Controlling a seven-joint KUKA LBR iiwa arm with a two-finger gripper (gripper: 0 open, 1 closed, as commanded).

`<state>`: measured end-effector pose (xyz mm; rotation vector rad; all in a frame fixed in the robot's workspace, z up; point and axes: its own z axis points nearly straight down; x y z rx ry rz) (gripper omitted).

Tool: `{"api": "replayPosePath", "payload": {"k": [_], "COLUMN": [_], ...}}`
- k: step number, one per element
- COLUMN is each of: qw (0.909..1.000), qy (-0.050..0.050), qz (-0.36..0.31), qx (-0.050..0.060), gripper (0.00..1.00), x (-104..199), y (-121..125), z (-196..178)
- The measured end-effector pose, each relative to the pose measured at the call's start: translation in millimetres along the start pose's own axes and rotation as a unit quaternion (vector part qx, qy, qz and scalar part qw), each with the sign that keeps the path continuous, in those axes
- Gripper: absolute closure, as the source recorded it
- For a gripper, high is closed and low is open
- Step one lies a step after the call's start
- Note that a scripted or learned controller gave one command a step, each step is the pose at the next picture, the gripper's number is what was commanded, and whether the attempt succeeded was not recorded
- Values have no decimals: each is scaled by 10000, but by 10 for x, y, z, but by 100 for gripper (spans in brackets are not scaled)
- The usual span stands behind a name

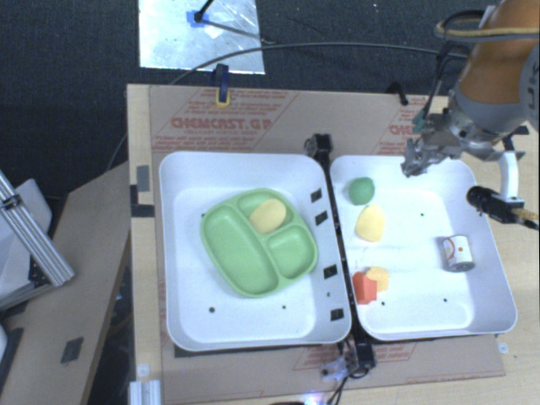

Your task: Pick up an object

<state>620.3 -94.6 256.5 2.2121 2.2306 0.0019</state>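
Observation:
My gripper (416,165) hangs over the far edge of the right bin (439,323), above and to the right of a green ball (361,190). Nothing shows between its fingers. Below the ball lies a pale yellow lemon-like piece (369,224). A small white can with a red mark (457,253) rests on its side toward the bin's right. Near the bin's front left sit a red block (364,287) and a small orange piece (378,278), touching. In the left bin (186,310) a green divided plate (253,243) carries a yellow potato-like piece (268,215) in its far compartment.
A black divider with clips (331,226) runs between the two bins. A black fitting (494,202) juts over the right bin's right rim. Cables arc across the dark floor behind the bench, and a blue clamp (222,83) stands at the board's far edge.

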Motion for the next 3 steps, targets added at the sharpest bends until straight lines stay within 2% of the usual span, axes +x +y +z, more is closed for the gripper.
{"api": "replayPosePath", "payload": {"k": [1,2,3], "qw": [10000,10000,10000], "qy": [2,5,5], "qz": [-3,-1,-9], "qx": [0,11,11], "gripper": [100,100,100], "x": [531,985,1578], "y": [-74,-254,-450], "z": [-30,141,216]}}
